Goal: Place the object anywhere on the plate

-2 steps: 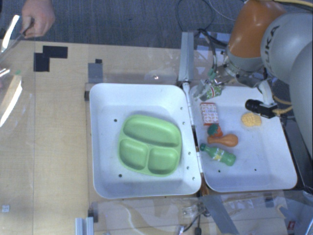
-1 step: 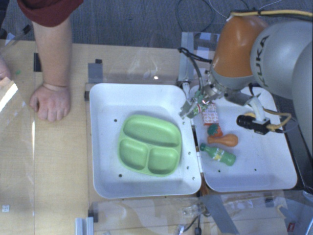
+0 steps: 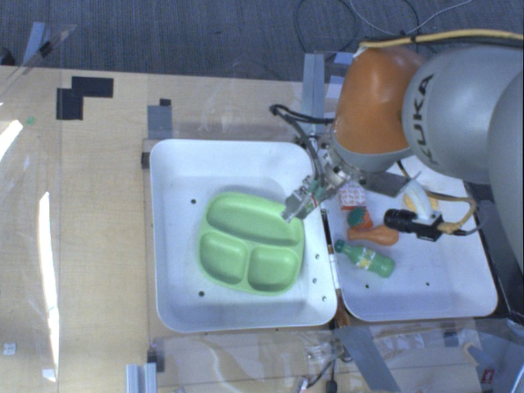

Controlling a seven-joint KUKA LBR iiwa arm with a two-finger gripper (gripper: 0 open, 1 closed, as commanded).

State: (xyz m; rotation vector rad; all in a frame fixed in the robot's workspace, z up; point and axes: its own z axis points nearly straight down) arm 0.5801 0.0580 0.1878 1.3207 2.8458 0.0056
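Two bins sit on your table: the left bin (image 3: 172, 219) bears the green plate (image 3: 250, 242), the right bin (image 3: 458, 293) the toys. Your hand (image 3: 300, 202) hovers at the plate's upper right rim; whether it carries anything you cannot tell. I judge you're at the release step: next, lower over a compartment.

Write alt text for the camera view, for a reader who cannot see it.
The gripper hovers at the right edge of a green divided plate in the left white bin. The right bin holds a green bottle, a carrot and other small items.
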